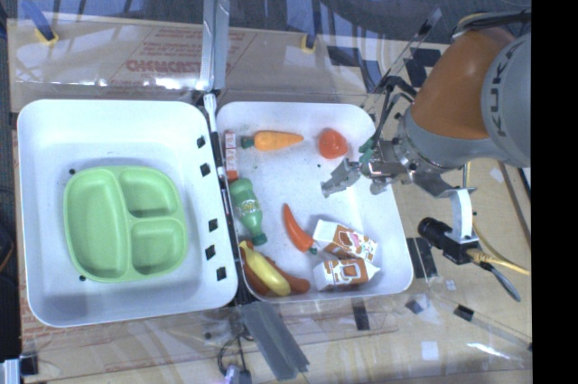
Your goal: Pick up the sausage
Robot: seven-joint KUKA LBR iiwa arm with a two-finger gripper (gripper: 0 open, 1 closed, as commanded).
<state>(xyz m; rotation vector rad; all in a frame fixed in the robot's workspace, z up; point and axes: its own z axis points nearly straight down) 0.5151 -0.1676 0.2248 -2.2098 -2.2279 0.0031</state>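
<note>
Camera view: sausage (272,285) against bin's (298,113) near rim.

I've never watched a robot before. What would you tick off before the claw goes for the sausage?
1. Sausage in sight: ok, it lies at the near edge of the right bin.
2. Sausage free of neighbours: not ok, the banana lies against it.
3. Room beside it: not ok, the cartons sit close by.
4. Claw over the sausage: not ok, it hangs nearer the tomato.
5. Way across: cannot tell, the chili pepper lies between.
</note>
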